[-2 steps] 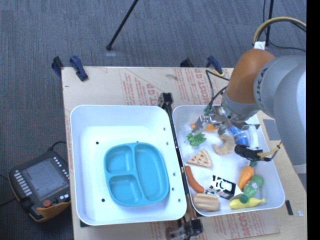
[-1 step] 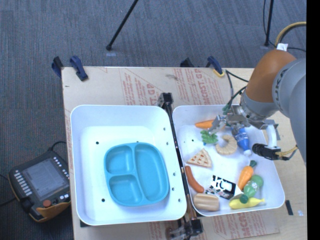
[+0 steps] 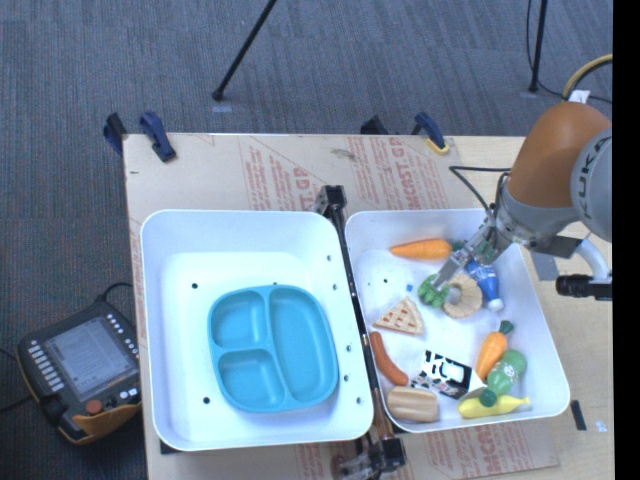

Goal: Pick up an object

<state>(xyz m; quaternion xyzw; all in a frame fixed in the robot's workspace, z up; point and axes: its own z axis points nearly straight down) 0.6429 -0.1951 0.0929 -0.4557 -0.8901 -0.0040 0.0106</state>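
toys are sitting jumbled in the right bin [image 3: 548, 353], and the gripper [image 3: 447, 273] is dipping right in among them. its fingers are pointing down and left, tips touching or nearly touching the green leafy toy [image 3: 434, 289] beside the tan ring [image 3: 462, 297]. the jaws are looking slightly parted around the green piece, but the view is too small to say they are gripping it, so i'm calling it undecided. nothing is looking lifted; every piece appears to be resting on the bin floor. by my reading the reach is done, and the squeeze and the lift are remaining.

moving outward: a blue bottle [image 3: 489, 284] is lying just beside the ring, partly under the wrist. a smooth orange carrot [image 3: 422, 250] is lying above the fingers, tapering left. a flat waffle wedge [image 3: 400, 318] with a grid pattern is sitting below left. a glossy sausage [image 3: 388, 358] and a rounded bread roll [image 3: 414, 404] are hugging the near left corner, a black and white block [image 3: 442, 372] just right of them. a second carrot [image 3: 490, 352], a green bottle [image 3: 503, 372] and a yellow banana [image 3: 495, 406] are crowding the near right corner.

everything is looking like hard, shiny moulded plastic, small and rounded, likely slippery in a pinch.

across the divider, a blue tray [image 3: 272, 348] with three compartments is lying in the left bin [image 3: 170, 268].
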